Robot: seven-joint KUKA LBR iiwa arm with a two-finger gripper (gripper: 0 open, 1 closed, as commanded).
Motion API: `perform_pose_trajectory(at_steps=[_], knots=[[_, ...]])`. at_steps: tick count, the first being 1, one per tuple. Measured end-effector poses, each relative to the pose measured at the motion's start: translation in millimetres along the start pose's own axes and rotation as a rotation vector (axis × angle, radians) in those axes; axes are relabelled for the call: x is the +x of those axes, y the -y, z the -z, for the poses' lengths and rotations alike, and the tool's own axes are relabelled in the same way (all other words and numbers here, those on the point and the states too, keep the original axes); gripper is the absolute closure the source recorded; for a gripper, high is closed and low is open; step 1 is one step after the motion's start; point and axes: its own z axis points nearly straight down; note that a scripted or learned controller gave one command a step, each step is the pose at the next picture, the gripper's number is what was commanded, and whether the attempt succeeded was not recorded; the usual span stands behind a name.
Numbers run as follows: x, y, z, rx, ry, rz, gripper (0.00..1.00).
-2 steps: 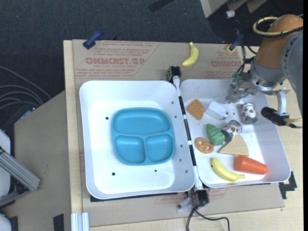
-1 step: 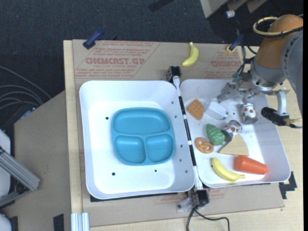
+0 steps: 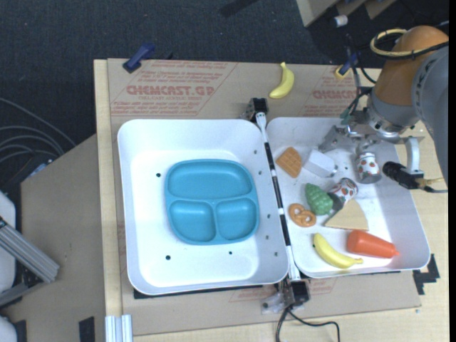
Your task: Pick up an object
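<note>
Camera view: gripper (image 3: 356, 142) low over right bin (image 3: 415, 223), just above spotted toy (image 3: 368, 166); grip impossible to tell; nothing visibly lifted, pick not yet done.

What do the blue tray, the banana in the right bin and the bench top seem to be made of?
The blue tray: probably moulded plastic, with a smooth matte surface and rounded compartments. The banana: likely plastic or rubber toy food, judging by its even yellow colour and slight gloss. The bench top: a sheet under brown printed paper, which bears red lettering; the sheet's own material cannot be told.
</note>
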Motion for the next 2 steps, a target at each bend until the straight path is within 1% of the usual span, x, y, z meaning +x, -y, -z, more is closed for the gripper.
perform_pose_trajectory(at_steps=[1, 2], knots=[[-0.1, -0.7, 10.7, -0.002, 0.001, 0.0, 1.0], [-0.1, -0.6, 10.6, -0.002, 0.001, 0.001, 0.0]])
